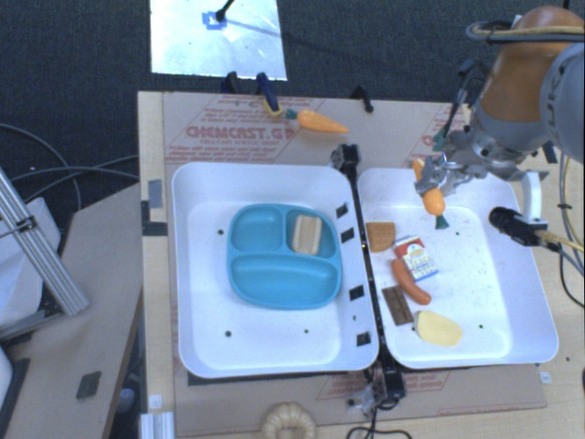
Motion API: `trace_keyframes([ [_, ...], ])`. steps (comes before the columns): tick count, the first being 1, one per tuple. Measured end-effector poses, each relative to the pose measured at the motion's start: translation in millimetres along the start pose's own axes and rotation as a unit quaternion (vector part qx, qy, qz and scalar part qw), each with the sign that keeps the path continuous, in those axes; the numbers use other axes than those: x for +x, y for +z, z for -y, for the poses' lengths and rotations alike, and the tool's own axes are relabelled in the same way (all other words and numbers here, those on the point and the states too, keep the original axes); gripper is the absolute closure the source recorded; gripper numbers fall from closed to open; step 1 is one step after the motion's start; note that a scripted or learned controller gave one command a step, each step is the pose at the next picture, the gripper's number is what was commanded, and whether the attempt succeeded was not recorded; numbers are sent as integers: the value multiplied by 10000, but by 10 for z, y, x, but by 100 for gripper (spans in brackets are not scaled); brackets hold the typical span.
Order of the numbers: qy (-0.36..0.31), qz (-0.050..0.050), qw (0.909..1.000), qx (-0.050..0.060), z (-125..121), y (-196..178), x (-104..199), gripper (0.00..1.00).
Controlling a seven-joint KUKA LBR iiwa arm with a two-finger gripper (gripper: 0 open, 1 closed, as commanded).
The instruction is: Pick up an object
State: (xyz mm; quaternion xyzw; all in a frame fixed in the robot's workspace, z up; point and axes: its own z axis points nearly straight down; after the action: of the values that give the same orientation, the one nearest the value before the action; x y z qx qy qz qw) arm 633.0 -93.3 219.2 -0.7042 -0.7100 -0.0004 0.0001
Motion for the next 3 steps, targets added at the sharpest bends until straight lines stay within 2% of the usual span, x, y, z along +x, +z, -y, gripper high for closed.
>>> trace_keyframes([
  [1, -7, -3, 10000, 0, 143, -7, 600, 100],
  [2, 6, -1, 10000, 2, 318, -97, 770, 100],
  [3, 5, 0, 10000, -13, 215, -135, 749, 100],
])
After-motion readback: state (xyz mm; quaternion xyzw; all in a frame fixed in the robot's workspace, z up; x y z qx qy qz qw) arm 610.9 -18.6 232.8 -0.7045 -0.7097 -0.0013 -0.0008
